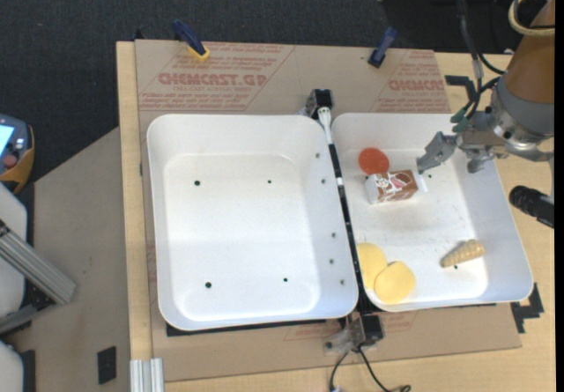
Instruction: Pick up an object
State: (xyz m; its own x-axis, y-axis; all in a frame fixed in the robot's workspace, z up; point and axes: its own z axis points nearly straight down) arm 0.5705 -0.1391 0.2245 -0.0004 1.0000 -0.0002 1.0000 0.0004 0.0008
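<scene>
The right bin [493, 205] holds several small objects. A red round piece [373, 159] lies near its back left, with a brown and white packet [394, 187] just in front of it. Two yellow discs [384, 272] overlap at the front left. A tan ridged cone [463, 252] rests at the front right. My gripper [454, 158] hangs over the back right part of this bin, to the right of the packet and apart from it. It is open, one grey finger [433, 154] pointing toward the packet, with nothing between the fingers.
The left bin [238, 214] sits beside the right one, joined by a black clip [321, 103] at the back and another [363, 329] at the front. Both rest on a cardboard sheet [220, 73] held by blue clamps [190, 40].
</scene>
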